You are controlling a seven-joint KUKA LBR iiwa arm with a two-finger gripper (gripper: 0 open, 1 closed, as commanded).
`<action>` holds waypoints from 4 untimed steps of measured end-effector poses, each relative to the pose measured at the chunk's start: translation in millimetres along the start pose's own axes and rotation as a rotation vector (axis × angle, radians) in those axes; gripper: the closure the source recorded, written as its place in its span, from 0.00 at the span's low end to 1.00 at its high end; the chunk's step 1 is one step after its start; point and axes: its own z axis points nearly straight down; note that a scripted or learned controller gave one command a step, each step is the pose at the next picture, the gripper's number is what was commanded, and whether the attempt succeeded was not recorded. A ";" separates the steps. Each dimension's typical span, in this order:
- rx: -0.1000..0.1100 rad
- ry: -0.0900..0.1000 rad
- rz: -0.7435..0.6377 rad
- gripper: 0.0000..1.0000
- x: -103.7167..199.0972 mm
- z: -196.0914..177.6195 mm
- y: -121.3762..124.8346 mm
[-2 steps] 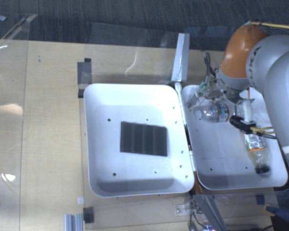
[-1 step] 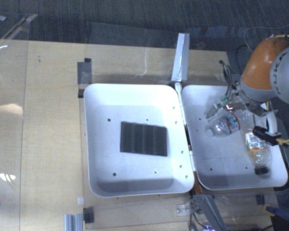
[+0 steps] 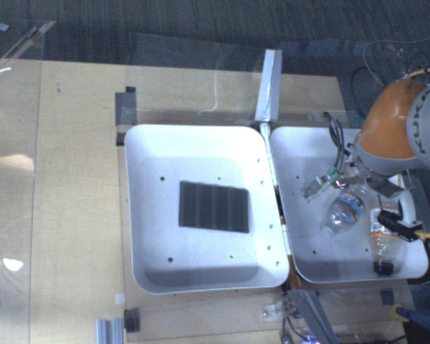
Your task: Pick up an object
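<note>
Nearest the camera, the near rims of two white bins are seen on the wooden bench. In the near right corner of the right bin, a small clear bottle with a dark cap is found lying with its cap towards the near rim. Just beyond it and to its left, a crumpled clear plastic bottle is seen lying on the bin floor. The gripper is placed right at the far end of this bottle; whether it is spread or pressed together cannot be told, nor whether the bottle is touched. Above it the grey arm with its orange band is seen entering from the right. In the middle of the left bin a dark ribbed rectangular mat is laid flat. Farther off, a grey metal strip is seen running away from the gap between the bins, and beyond the bench dark carpet is spread
</note>
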 end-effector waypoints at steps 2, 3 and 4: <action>0.004 0.003 -0.425 0.00 29.3 -58.1 -82.4; -0.002 -0.001 -0.331 0.00 -43.8 0.2 -4.1; 0.000 -0.002 -0.188 0.00 -76.9 -31.2 30.0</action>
